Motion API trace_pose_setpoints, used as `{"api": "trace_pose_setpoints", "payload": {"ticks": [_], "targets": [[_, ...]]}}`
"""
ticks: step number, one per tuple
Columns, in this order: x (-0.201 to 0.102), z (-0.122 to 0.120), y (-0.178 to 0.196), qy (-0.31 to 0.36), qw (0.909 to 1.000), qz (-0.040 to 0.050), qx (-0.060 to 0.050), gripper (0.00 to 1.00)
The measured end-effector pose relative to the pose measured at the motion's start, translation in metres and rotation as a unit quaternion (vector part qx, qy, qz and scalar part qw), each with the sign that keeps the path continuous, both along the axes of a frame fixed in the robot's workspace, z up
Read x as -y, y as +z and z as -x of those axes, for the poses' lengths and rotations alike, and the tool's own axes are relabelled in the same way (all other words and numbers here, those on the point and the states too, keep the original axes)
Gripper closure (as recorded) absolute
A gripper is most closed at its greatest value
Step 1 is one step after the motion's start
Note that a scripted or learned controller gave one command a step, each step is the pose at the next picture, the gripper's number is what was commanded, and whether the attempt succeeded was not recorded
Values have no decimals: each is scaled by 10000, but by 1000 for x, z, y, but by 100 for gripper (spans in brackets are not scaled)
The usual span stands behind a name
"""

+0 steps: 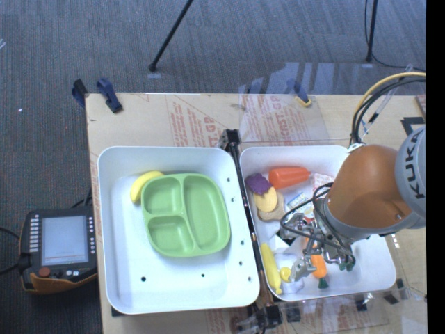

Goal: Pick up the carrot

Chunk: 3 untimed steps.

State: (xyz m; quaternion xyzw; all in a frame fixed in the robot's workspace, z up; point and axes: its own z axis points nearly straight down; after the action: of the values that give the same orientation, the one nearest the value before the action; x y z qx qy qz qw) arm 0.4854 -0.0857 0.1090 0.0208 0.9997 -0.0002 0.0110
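An orange-red, tapered carrot (288,177) lies at the back of the right bin (379,273), its thin end pointing right. My gripper (313,259) hangs low over the front of that bin, below the orange wrist band and well in front of that carrot. A small orange piece with a green end (320,268) sits right at the gripper's tip, and I cannot tell whether it is held or just lies under it. The wrist hides the bin floor behind the gripper.
In the right bin there are also a purple toy (258,183), a pale yellow toy (267,200) and a long yellow piece (270,266) by the left wall. The left bin (115,256) holds a green divided plate (185,213) and a banana (142,182).
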Motion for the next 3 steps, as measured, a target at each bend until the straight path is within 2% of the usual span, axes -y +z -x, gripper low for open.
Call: {"api": "trace_pose_setpoints", "payload": {"ticks": [1, 2, 3], "targets": [[18, -3, -8, -2177, 9760, -90, 58, 0], [20, -10, 7, -2173, 9759, -70, 189, 100], [37, 8, -20, -1049, 9944, -27, -98, 100]]}}
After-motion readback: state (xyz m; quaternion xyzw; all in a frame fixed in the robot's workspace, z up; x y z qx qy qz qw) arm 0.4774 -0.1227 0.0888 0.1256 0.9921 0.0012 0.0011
